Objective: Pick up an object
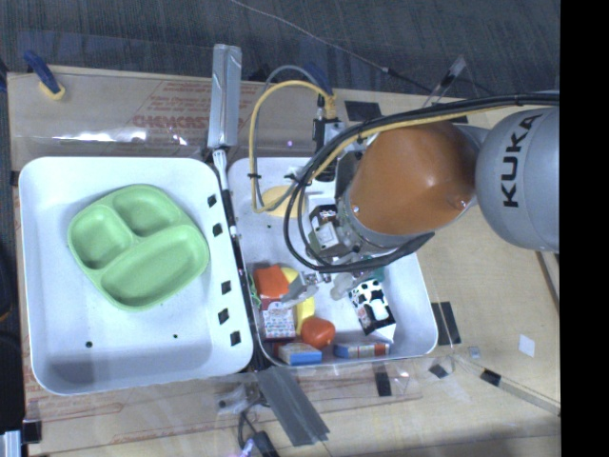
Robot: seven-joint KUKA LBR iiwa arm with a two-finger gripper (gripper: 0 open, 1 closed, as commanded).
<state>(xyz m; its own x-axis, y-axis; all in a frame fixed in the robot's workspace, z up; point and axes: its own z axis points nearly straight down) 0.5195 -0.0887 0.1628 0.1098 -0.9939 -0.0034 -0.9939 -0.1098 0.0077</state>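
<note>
The arm [409, 184] is reaching into the right bin [411, 284]; gripper [319, 279], finger state indiscernible, is hovering beside the orange block [272, 280]. Centring over one item, clear of the yellow piece [304, 307], would aid grasping.

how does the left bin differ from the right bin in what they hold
The left bin holds one large green divided plate; the right bin holds several small items, among them a black-and-white carton. The arm hangs over the right bin, not the left bin. Both are shallow and white.
</note>
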